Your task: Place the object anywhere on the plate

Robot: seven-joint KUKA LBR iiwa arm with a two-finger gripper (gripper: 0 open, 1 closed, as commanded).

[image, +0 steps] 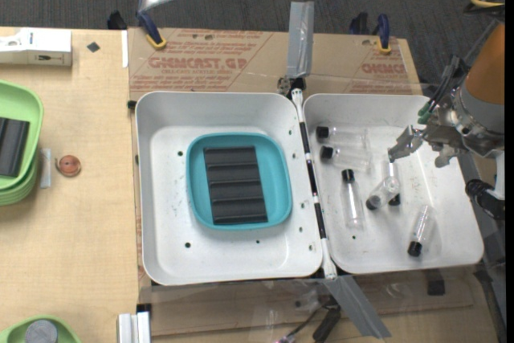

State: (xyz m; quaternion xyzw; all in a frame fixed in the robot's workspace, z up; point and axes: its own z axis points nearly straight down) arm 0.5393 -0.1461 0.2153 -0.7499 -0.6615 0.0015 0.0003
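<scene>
Vials (352,197), clear with black caps, lie scattered in the right white bin (462,253): two short ones near its upper left corner, a long one lying near the middle, a pair close together just right of it, and another tilted toward the lower right corner. Their glass is so clear against the white floor that the bodies are hard to trace, and mostly the caps give them away. None sits on the teal plate (281,173), which rests in the middle of the left white bin (161,253). A dark ribbed insert (234,185) covers most of the plate's floor.

From the right, the tool (421,142) reaches in above the upper right part of the right bin. Its two thin fingers (401,147) stand spread apart, with no vial between them. The arm behind it is cut off by the frame edge, leaving an orange band (490,68) and some grey housing.

Both bins stand on a brown cardboard sheet (217,56) on the worktop (72,253). At the left edge a green tray (28,112) is cut off, and a dark item inside it cannot be identified. A small reddish round thing (69,165) lies beside it.
</scene>
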